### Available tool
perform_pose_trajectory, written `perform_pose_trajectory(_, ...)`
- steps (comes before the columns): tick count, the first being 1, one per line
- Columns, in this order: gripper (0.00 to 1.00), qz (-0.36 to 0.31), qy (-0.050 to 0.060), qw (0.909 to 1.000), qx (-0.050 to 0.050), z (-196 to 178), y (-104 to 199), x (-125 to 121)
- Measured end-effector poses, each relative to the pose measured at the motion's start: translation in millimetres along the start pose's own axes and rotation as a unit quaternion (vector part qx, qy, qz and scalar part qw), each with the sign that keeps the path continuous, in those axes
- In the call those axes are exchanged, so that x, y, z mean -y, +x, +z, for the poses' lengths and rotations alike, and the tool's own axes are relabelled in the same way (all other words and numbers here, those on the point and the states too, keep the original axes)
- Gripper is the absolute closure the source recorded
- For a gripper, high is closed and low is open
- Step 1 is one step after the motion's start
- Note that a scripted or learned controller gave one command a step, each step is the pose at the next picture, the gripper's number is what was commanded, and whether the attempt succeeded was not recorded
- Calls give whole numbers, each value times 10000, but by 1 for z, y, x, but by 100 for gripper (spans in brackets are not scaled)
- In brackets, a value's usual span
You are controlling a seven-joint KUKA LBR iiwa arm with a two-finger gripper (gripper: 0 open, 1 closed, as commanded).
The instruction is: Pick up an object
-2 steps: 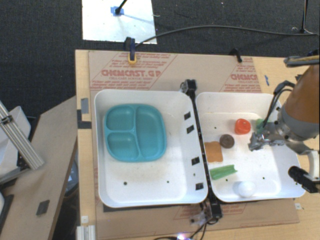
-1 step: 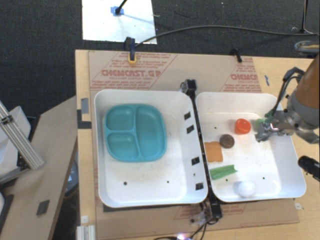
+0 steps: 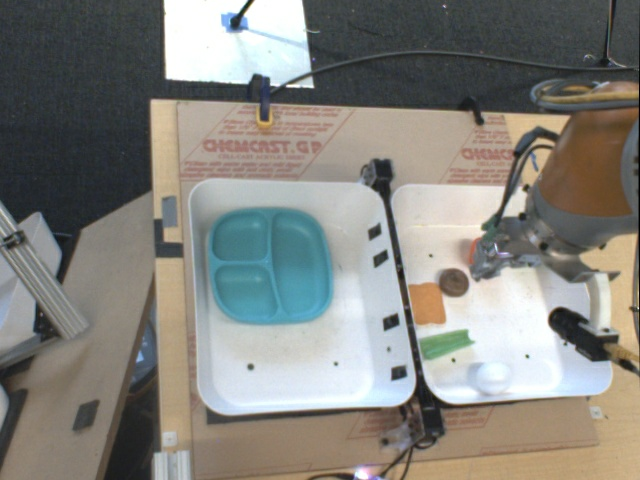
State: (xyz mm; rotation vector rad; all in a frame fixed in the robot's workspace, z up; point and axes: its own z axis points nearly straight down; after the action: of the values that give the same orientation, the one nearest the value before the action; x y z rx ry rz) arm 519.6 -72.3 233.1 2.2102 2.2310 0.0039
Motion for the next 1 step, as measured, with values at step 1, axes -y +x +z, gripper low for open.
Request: perform_pose_trajectory(1, 100, 7, 5, 10000, 2, 8, 54, -12)
